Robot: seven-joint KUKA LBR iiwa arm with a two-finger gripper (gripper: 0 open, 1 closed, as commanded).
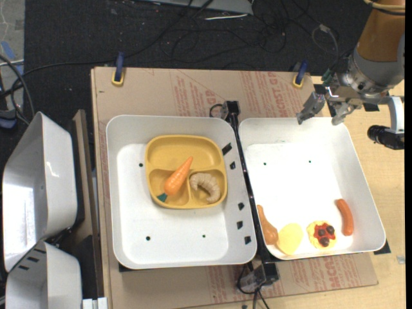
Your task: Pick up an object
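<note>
I see two white bins side by side on the table point(193, 85): the left bin point(129, 237) carries a yellow plate point(187, 148) with a carrot point(178, 176) and a shrimp point(206, 187). Along the right bin's point(309, 179) near edge lie a spoon point(266, 226), a lemon slice point(290, 237), a tart point(321, 234) and a sausage point(346, 216). My claw point(324, 110) hangs over that bin's far right corner, fingers spread and holding nothing.

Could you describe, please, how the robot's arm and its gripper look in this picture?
The arm is a thick rounded tube with a wide orange band above a grey wrist. Below the wrist sits a grey metal mount. The gripper has two dark, slender fingers. A white bracket with a black knob sticks out on one side.
</note>
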